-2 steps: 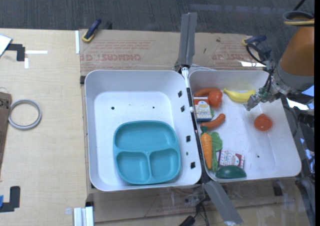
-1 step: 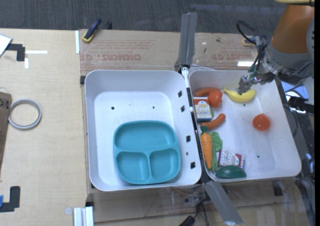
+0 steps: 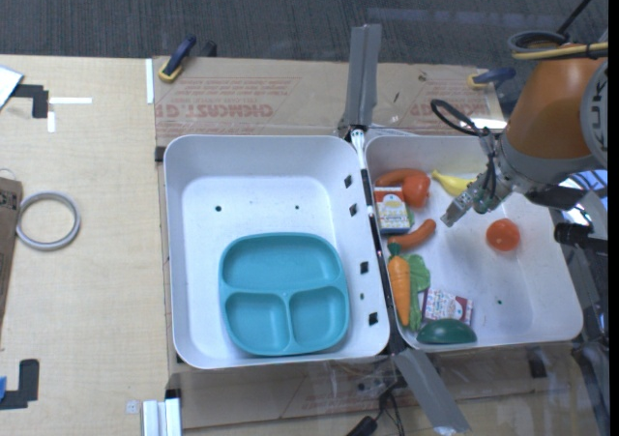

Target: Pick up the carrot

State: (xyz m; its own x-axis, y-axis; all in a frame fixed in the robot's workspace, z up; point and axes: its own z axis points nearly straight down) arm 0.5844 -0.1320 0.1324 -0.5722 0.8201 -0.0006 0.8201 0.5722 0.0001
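two white bins sit side by side, and in the right bin [image 3: 542, 323] the carrot [image 3: 398, 287] lies against the left wall beside green leaves, well apart from the gripper [image 3: 465, 208], which hovers mid-bin holding nothing, its finger spread impossible to tell.

Bare floor lies right of the carrot [image 3: 398, 287]; the bin wall [image 3: 379, 275] and green leaf [image 3: 419, 275] crowd it.

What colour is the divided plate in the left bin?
The divided plate is teal, a light blue-green all over, seen plainly in the camera view.
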